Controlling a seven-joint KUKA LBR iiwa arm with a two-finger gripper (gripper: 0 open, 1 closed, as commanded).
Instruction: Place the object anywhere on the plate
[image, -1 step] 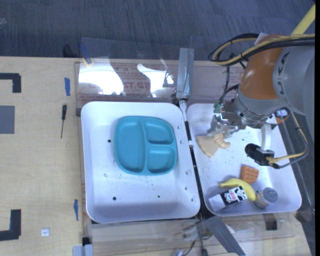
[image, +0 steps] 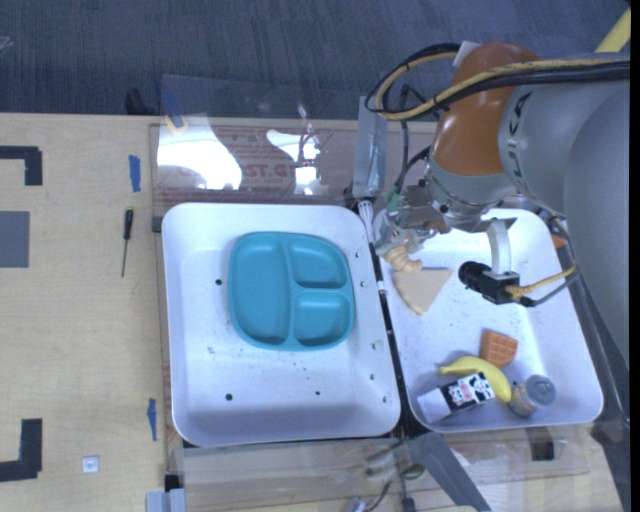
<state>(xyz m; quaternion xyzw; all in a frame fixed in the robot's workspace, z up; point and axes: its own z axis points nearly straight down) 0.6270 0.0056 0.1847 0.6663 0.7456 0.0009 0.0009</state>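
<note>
A teal divided plate (image: 290, 290) lies in the left bin (image: 200, 380); nothing rests on it. My gripper (image: 402, 243) is low over the upper left corner of the right bin (image: 575, 350), close to the wall between the two bins. Just beneath it lies a pale beige wedge (image: 422, 288), whose knobbly upper end (image: 400, 259) reaches up to the gripper. Whether the gripper touches or holds the wedge is hidden by the wrist.
Toward the front of the right bin lie an orange waffle piece (image: 498, 347), a yellow banana (image: 482, 370), a small black-and-white carton (image: 463, 392) and a grey can (image: 540, 390). The arm covers the right bin's upper right part.
</note>
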